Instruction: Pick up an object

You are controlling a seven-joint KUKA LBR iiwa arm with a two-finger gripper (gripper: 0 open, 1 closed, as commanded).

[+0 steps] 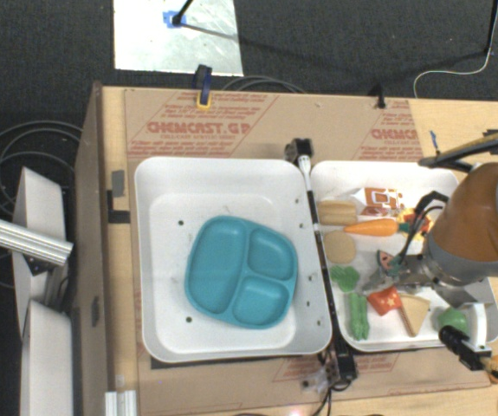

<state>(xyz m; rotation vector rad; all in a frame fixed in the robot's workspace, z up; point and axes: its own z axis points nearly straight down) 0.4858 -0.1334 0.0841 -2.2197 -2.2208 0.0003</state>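
Cardboard sheeting printed with red lettering covers the bench [231, 120], which stands on dark carpet; a pale metal rail [19, 239] lies off its left side. Left bin [158, 189]: a teal divided plate [242, 271] with three compartments rests near the centre, slightly tilted in plan. Right bin [344, 173]: toy foods are scattered, including a tan bread roll [335, 212], an orange carrot [372, 228] just beside it, a printed orange-and-white packet [381, 199] above, a beige round piece [339, 248], green leafy pieces [346, 278], a long green pod [358, 316], a red piece [384, 302] and a tan cheese-like wedge [413, 313]. Gripper [389, 271]: positioned low over the middle of the right bin, just above the red piece; whether it is spread or closed cannot be told from this angle. Arm [478, 228]: grey with an orange band, entering from the right.
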